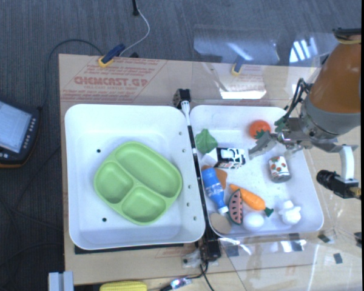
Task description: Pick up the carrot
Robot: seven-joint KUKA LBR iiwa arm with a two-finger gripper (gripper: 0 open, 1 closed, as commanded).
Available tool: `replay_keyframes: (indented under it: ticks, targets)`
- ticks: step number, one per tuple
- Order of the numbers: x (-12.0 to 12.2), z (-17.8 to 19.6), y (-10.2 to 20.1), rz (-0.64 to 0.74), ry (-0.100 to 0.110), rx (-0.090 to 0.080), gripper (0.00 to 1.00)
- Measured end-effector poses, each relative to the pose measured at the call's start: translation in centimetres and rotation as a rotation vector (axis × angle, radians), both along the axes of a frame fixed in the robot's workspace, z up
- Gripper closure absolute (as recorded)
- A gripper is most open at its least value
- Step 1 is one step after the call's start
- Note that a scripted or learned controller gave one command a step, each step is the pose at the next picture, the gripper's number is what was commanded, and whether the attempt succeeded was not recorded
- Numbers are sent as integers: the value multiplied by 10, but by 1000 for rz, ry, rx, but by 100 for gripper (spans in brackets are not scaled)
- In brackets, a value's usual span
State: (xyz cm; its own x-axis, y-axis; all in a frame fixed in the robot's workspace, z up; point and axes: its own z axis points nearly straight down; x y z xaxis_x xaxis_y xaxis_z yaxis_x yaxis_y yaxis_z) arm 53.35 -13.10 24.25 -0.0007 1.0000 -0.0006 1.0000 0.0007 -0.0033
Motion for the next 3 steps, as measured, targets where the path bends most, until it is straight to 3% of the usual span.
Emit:
replay_keyframes:
  ticks: [1, 2, 3]
  targets:
    - [-46, -122, 34, 58, 6, -1, 0]
    - [-46, -152, 16, -224, -7, 9, 0]
    - [-45, -142, 13, -227, -12, 3, 100]
